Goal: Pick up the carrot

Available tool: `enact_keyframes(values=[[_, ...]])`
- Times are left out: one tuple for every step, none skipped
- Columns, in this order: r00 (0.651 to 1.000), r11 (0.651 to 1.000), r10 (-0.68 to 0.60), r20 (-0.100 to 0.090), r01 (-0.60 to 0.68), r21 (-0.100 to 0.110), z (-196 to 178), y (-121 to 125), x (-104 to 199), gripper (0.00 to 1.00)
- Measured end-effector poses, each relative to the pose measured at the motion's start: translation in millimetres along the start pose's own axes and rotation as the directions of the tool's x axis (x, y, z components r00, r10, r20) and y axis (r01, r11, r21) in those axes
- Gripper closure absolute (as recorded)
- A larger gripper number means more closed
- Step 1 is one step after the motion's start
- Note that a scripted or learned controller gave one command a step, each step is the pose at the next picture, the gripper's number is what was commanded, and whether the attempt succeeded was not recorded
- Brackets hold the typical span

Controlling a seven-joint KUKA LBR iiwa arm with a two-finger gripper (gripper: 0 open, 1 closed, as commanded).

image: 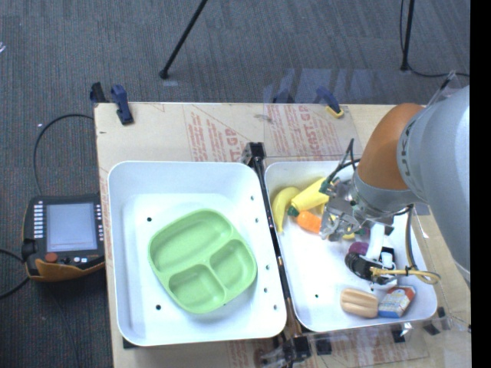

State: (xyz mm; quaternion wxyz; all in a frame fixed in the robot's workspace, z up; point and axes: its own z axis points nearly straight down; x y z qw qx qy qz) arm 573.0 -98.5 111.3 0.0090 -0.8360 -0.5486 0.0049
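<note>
The carrot [308, 221] is a small orange piece lying in the right bin [307, 305], just below a yellow banana [283, 204] and a yellow block [308, 196]. My gripper [334, 226] hangs right beside the carrot's right end, low over the bin floor. The wrist hides the fingertips, and nothing shows between them.
A green divided plate [202, 260] lies in the left bin [126, 205]. In the right bin's near corner lie a tan bread roll [359, 303], a small red and blue carton [396, 301] and a purple item [358, 248]. The bins' shared wall runs just left of the banana.
</note>
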Motion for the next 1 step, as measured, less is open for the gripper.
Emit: enact_keyframes(values=[[1.000,1.000,-0.001,0.000,0.001,0.001,0.4,-0.2,0.1,0.00]])
